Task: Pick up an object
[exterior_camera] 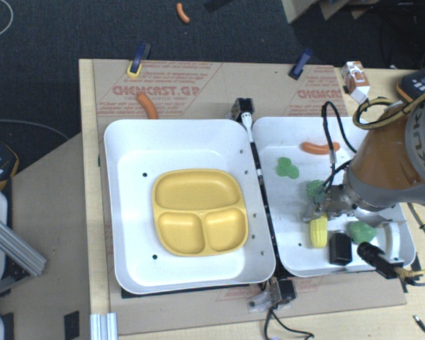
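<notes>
in the right bin [290, 257], the gripper [321, 207] hangs low just above the yellow corn [317, 232], near the green pieces. i can't tell its state from here. it should centre squarely over the corn before closing.

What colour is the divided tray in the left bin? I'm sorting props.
Yellow tray, clearest in the camera view.

left bin [127, 190]: yellow tray [198, 211] fills the middle, open floor along the walls | right bin [269, 246]: open lower left, crowded by corn [317, 232], green pieces [287, 167], sausage [316, 147], black block [339, 249], arm [386, 168]
</notes>
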You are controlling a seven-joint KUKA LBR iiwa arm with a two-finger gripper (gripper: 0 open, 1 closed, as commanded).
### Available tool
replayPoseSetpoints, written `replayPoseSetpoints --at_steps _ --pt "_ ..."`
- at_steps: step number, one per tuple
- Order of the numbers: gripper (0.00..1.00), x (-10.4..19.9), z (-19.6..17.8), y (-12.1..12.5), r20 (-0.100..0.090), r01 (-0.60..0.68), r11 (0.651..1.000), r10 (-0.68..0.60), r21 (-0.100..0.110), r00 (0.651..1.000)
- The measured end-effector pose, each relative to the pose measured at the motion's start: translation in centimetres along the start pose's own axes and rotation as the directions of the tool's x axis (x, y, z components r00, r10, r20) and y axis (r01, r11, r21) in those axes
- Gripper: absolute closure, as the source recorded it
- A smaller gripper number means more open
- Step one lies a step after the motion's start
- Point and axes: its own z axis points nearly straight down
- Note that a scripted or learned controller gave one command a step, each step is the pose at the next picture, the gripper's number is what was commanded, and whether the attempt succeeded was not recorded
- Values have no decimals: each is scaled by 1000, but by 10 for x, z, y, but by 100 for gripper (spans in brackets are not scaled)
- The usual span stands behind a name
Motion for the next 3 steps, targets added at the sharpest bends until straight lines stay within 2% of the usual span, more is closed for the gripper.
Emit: replayPoseSetpoints --at_steps 2,3 --pt "100 14 -97 -8 3 4 1000 -4 -8 1000" --pt "100 14 -132 -6 3 3 1000 -3 -7 1000"
